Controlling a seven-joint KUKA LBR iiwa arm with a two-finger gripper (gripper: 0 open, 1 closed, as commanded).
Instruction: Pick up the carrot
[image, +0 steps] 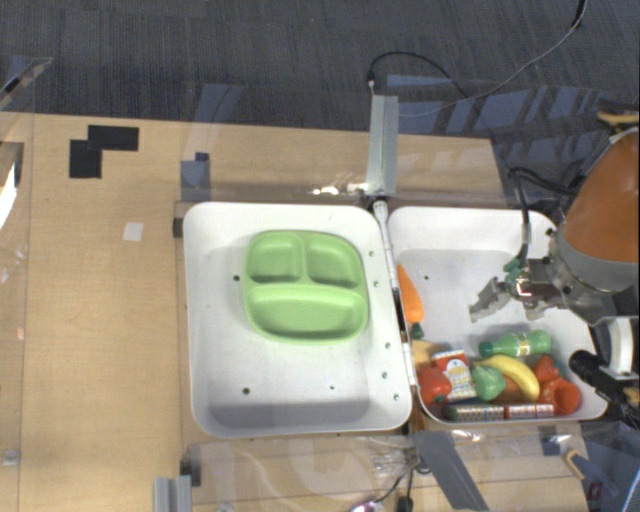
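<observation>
The orange carrot (408, 294) lies along the left wall of the right bin (450, 235), pointing from back to front, with its lower end near a pile of toy food. My gripper (492, 300) hangs over the middle of the right bin, to the right of the carrot and apart from it. It looks open, with nothing between its fingers.
The left bin (215, 390) holds a green divided plate (305, 285). Along the right bin's front wall lie a green bottle (516, 345), a banana (510, 371), a green pepper (488, 381), red pieces (434, 385) and a small can (456, 372). A metal post (383, 140) stands behind the bins.
</observation>
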